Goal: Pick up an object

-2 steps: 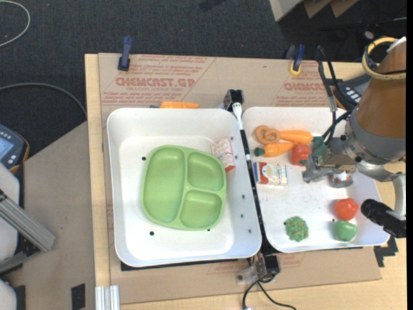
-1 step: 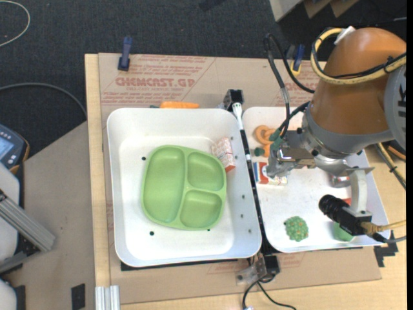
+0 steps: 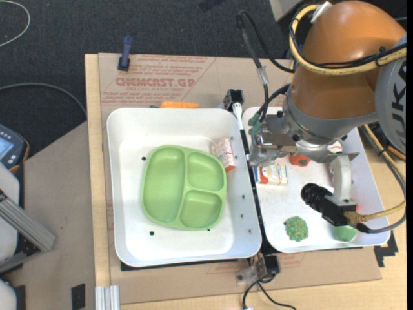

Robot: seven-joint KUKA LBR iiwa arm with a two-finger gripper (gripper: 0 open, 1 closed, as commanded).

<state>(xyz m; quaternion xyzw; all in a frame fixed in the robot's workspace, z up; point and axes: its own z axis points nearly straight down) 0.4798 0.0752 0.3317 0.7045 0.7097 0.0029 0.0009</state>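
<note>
My gripper [image 3: 270,152] hangs low over the near-left part of the right bin [image 3: 369,173], under the big orange wrist band. Just below it lies a small white carton with red print [image 3: 275,175]. A fuzzy green ball [image 3: 296,228] rests near the bin's front edge. A green piece [image 3: 346,233] lies in the front right corner. Behind the gripper are a small red thing [image 3: 301,161] and a white curved piece [image 3: 341,175]. In the left bin [image 3: 122,192] a pink and white roll [image 3: 224,152] lies by a green divided plate [image 3: 184,187].
An orange strip [image 3: 179,106] lies on the cardboard just behind the left bin. A blue clip [image 3: 124,53] sits at the board's far left corner. Cables run behind and beside the right bin.
</note>
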